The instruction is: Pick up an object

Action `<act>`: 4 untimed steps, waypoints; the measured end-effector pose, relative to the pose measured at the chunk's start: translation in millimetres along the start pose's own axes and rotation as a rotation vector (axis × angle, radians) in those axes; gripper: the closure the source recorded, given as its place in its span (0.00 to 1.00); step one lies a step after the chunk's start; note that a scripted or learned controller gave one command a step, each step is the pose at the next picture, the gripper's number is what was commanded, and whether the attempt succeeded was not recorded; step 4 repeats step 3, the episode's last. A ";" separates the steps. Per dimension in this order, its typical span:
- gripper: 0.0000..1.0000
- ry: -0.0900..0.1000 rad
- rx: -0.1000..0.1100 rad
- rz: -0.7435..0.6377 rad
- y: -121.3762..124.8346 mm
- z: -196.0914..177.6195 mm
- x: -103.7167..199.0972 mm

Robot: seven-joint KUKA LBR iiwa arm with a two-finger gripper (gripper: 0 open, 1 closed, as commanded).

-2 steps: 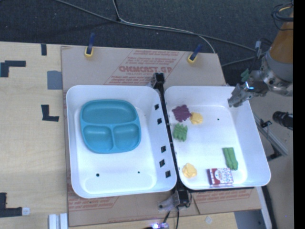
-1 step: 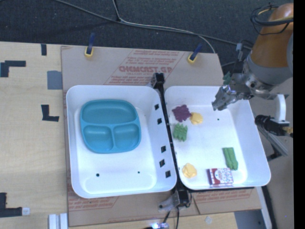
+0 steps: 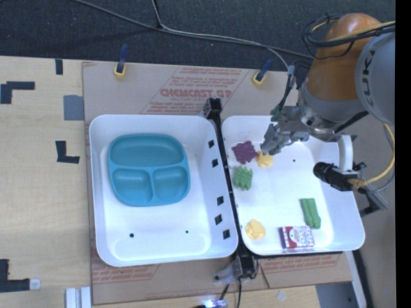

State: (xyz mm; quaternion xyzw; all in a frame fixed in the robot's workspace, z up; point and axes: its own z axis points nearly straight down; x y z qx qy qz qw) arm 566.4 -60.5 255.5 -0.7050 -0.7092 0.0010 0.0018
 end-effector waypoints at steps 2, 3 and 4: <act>1.00 0.000 -0.002 -0.001 9.0 -0.6 109.9; 1.00 -0.001 0.002 0.000 5.7 25.0 162.1; 1.00 -0.001 0.002 0.000 5.7 25.0 162.1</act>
